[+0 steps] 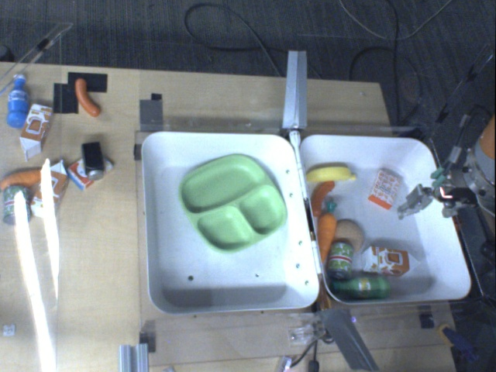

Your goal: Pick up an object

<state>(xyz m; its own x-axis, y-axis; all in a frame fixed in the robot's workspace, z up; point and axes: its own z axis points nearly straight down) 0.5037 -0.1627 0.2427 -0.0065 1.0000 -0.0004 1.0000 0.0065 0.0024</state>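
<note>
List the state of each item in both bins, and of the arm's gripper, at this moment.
Green sectioned plastic plate: flat, right way up, left bin.
Yellow toy banana: lying flat, right bin.
Orange toy carrot: lying along the divider side.
Small labelled can: upright.
Green toy cucumber: lying on its side.
Brown-and-white carton: tipped over.
White-and-orange packet: lying flat.
Gripper: over the right bin, holding nothing.

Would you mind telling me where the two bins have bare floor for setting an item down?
Left bin: the strip in front of the green tray. Right bin: the patch between the orange-white packet and brown carton. Its left wall, banana to cucumber, is crowded.
</note>
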